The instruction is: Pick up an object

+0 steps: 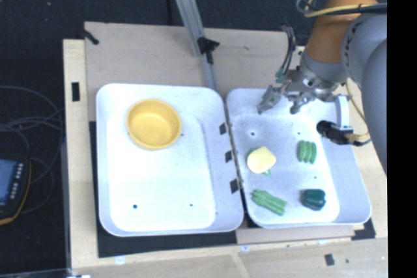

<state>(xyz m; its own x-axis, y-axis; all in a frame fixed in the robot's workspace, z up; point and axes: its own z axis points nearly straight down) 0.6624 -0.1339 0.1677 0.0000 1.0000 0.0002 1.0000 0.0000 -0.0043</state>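
Observation:
The right bin [345,195] holds a pale yellow lump [260,159], a small light green ridged piece [307,152], a long green pod [269,202] and a dark green pepper-like piece [313,199]. My gripper [282,103] hangs over the far end of this bin, its two fingers spread apart with nothing between them. It is well above and behind the yellow lump, apart from every object. The grey arm with its orange band [333,23] comes in from the upper right.
A yellow bowl [154,124] sits in the far left part of the left bin [163,205]. A slanted metal rail [186,3] rises behind the bins. A black fitting [331,131] hangs off the wrist over the right bin's far right.

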